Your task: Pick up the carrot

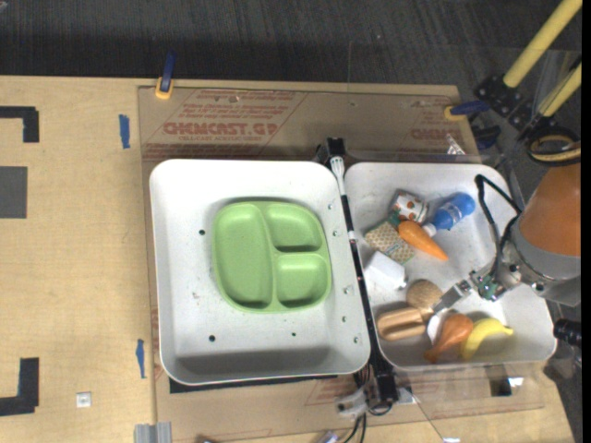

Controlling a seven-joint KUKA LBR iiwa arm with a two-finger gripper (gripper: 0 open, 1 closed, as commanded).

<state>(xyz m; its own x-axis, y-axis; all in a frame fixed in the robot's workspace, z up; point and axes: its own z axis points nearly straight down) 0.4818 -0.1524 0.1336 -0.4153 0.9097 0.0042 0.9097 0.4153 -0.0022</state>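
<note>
Carrot [423, 239] lies untouched in the right bin [531, 335], mid-far, beside a blue bottle [452, 212]. Gripper [462, 291] hovers nearer, right of the carrot, apart from it; finger state: cannot tell. No grasp made; approach, grip, lift remain.

- A shallow white left bin [175, 247] holds a light-green plastic tray with three compartments [271, 254], lying flat at its middle.
- A shallow white right bin [531, 335] holds mixed toy food.
- A small blue-capped bottle [452, 211] lies near its far wall.
- A yellow banana [487, 335] rests near its front right corner.
- A tan bread roll [424, 293] sits just above a brown sausage-shaped piece [400, 322].
- A flat brown cardboard sheet [231, 123] lies under both bins.
</note>
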